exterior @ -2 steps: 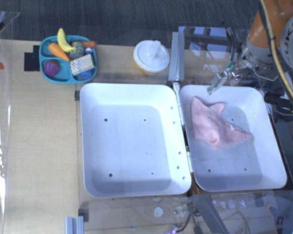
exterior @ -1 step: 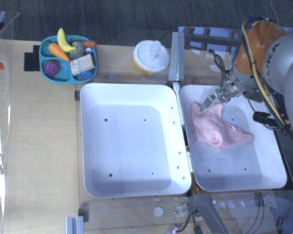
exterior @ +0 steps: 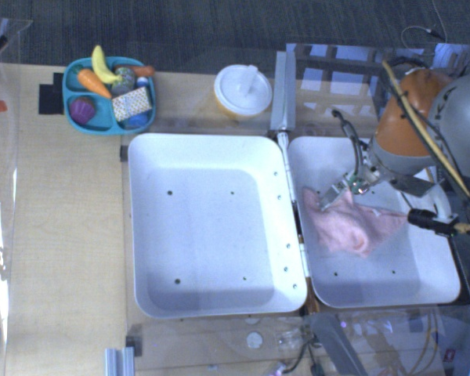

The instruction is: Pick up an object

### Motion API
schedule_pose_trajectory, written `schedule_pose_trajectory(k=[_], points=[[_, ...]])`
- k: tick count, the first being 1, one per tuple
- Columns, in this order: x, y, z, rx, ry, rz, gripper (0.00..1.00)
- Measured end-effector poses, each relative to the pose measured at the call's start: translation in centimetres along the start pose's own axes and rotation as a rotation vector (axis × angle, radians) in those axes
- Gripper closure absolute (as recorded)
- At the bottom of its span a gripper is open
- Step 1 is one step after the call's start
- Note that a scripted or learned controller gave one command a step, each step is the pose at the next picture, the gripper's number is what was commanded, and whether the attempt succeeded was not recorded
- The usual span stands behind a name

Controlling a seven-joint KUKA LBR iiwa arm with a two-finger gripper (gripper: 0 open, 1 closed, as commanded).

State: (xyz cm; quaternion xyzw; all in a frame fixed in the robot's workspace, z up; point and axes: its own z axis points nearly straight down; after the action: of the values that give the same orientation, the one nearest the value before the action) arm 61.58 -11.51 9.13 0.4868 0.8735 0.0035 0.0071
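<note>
A crumpled pink cloth lies in the right white bin, towards its left middle. My gripper is low over the cloth's upper left edge, reaching in from the right below the orange wrist band. Its tips sit at or on the cloth's top edge; whether any fabric is between them is not visible.
The left white bin lies beside the right one. Beyond it a blue tray holds toy food, and a white lidded cup stands nearby. A metal frame and cables stand behind the right bin.
</note>
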Motion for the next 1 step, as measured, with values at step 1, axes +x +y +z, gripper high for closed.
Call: schedule_pose_trajectory(k=[1], points=[[0.05,0.34,-1.16,-0.007,-0.002,-0.001,1.00]])
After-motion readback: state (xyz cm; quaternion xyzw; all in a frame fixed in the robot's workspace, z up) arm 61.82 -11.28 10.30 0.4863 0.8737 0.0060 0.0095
